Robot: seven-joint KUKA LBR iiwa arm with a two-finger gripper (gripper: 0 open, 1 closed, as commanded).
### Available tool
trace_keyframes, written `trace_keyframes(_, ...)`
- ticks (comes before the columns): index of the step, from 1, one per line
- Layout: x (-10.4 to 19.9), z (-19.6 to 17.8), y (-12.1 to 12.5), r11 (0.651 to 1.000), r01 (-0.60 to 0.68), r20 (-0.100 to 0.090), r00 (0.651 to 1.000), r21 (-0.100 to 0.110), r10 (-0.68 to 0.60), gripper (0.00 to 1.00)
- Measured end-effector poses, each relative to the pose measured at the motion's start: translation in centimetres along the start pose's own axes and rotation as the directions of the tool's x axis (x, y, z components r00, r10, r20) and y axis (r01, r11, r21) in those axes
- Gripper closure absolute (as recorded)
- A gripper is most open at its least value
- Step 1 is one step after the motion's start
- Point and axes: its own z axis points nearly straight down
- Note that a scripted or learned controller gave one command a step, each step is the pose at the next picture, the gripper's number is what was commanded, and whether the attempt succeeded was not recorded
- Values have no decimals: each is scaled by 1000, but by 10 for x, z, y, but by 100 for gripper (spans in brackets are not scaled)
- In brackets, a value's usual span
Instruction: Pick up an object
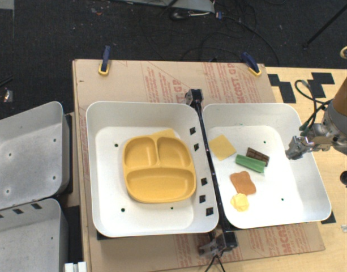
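White plastic fills the scene: two shallow bins side by side on a cardboard-topped table [162,75], split by a black divider [206,152] running down the middle. Over in the left bin [102,129] sits a yellow divided plate [159,169], three compartments, nothing on it, lying flat and near the centre. The right bin [309,203] has the small stuff. A pale yellow square slab [222,147] lies close to the divider; further right there's a dark brown bar [257,155], and right up against it a green stick [249,163], the two touching or nearly so. Below those, an orange-brown piece [243,182], and just under that a small yellow lump [240,202], the two close together. Now the arm, coming in from the right, grey with the orange band at the frame edge. Its gripper [294,149] sits low at the right bin's right side, near the wall, well apart from the cluster of pieces. How far open it is, I cannot tell from here; nothing shows in its grasp. Two blue and yellow clamps [105,62] pin the cardboard at the far edge.
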Motion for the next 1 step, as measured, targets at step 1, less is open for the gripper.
trace_keyframes(1,63,-2,0,1000,5,-4,1000,5,-5,100)
